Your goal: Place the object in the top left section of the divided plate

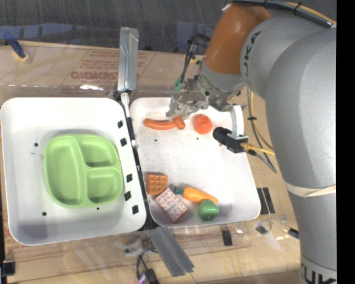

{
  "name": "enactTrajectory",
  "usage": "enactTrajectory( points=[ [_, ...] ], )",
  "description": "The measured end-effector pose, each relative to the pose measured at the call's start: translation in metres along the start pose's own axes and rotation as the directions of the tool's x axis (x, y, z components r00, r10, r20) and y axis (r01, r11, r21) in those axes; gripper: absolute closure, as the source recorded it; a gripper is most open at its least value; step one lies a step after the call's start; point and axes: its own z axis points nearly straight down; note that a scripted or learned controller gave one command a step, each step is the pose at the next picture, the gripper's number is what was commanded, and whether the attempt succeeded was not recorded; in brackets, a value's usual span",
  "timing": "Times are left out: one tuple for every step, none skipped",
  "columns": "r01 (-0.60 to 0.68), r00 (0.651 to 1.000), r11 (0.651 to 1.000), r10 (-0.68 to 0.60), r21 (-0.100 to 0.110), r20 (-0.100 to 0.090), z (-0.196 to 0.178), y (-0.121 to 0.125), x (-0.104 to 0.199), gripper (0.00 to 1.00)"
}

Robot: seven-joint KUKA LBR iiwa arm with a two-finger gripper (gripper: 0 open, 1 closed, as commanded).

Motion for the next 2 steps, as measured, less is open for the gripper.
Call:
enactTrajectory(
  points=[
    [-0.091, 0.996, 0.996, 0.091, -0.003, 0.002, 0.018, -0.032, 0.086, 1.00],
    [-0.120, 0.993, 0.993, 0.120, -0.006, 0.002, 0.017, -0.019, 0.154, 1.00]
  ],
)
